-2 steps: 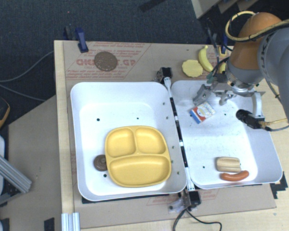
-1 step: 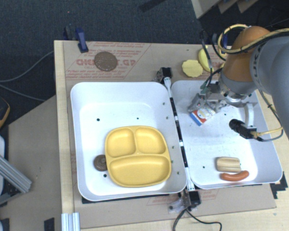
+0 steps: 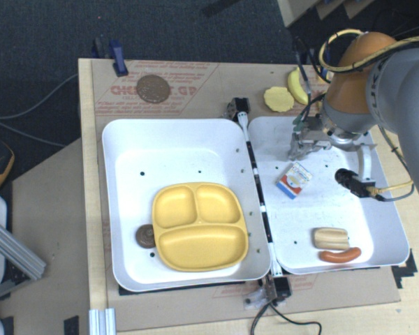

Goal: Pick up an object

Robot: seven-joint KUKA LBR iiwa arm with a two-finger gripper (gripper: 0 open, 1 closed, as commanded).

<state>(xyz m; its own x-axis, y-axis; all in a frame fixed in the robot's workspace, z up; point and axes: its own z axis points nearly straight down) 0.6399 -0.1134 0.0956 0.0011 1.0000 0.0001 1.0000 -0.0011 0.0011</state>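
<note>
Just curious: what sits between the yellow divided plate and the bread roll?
In the camera view, between the yellow divided plate and the tan bread roll run the two white bins' adjoining rims, then bare bin floor.

Just below the grey pincer (image 3: 302,147) lies a red, white and blue packet (image 3: 293,181), farther off a tan bun (image 3: 331,239), red sausage (image 3: 339,255) and yellow sectioned plate (image 3: 197,225).

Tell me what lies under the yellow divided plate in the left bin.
A brown round disc pokes out under the yellow divided plate's left edge. The rest of it is covered by the plate.
</note>
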